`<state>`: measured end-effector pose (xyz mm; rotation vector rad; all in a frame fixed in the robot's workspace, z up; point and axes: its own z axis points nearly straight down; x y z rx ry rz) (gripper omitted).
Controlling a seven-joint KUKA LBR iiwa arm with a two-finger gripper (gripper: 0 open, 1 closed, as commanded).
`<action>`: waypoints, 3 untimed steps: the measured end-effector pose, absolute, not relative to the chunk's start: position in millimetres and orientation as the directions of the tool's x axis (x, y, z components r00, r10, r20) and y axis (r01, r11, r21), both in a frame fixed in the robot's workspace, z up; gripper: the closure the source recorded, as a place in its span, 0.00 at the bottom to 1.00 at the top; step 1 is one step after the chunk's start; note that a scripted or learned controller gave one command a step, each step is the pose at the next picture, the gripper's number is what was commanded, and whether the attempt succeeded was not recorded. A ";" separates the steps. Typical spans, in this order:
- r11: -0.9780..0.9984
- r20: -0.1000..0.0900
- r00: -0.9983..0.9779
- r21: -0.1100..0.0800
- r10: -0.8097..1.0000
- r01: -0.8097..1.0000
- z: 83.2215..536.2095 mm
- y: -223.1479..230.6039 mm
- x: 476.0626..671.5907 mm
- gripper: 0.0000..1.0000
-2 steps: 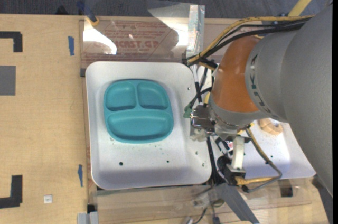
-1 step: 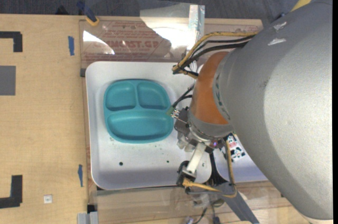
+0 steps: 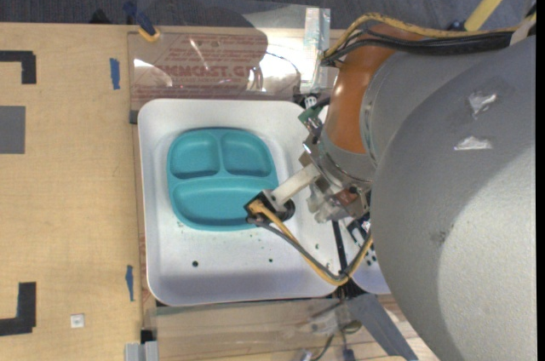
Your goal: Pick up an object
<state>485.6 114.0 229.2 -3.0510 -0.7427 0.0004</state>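
A shallow white bin [image 3: 155, 206] sits on the pale wooden bench [image 3: 68, 180]. In it lies the only sizeable object, a teal divided plate [image 3: 220, 177]. The plate rests flat on the bin floor, in the left half and somewhat nearer the far edge than the near edge. It has 3 compartments: 2 small ones along its far side and 1 wide one along its near side. A few small dark specks [image 3: 195, 264] dot the white floor between the plate and the bin's near edge. The grey arm [image 3: 451, 180], with its orange band [image 3: 345, 108], covers the bin's right edge. The gripper [image 3: 329, 199] hangs low over that right side, just beside the plate's right edge; whether it is released, clenched or grasping anything cannot be told. A clear plastic sheet [image 3: 213, 53] stands along the bin's far edge. Black tape marks [image 3: 24, 65] and blue tape strips [image 3: 114, 73] lie on the bench to the left.
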 end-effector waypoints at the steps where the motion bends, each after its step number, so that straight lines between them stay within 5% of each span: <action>1: -0.980 -0.001 0.980 -0.001 0.199 0.199 216.7 150.7 478.9 1.00; 2: -0.912 -0.004 0.912 -0.002 0.409 0.409 199.3 207.9 478.2 1.00; 3: -0.980 0.000 0.980 0.000 0.198 0.198 196.8 224.4 479.1 1.00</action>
